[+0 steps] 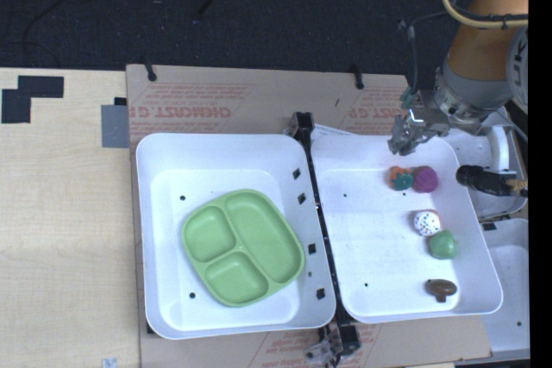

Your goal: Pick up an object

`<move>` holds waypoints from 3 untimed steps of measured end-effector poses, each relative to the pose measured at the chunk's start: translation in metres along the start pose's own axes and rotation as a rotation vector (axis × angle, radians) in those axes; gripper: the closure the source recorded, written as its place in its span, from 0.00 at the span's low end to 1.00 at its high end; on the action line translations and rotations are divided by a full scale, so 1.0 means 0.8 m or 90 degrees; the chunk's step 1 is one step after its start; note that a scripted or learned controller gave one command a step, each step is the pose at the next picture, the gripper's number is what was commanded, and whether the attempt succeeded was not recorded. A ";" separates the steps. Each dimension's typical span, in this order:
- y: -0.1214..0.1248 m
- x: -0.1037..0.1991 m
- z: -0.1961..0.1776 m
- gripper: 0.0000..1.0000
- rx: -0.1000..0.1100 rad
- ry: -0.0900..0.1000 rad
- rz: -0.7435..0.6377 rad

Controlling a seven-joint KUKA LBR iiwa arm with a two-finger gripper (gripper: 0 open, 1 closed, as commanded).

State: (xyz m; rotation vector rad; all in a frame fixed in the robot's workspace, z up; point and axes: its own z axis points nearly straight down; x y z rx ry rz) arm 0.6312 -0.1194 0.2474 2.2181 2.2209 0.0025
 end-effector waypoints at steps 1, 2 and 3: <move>0.000 0.074 -0.002 1.00 0.004 0.002 -0.002; -0.006 0.151 0.009 1.00 0.005 0.002 -0.002; -0.011 0.204 0.010 1.00 0.005 0.001 -0.001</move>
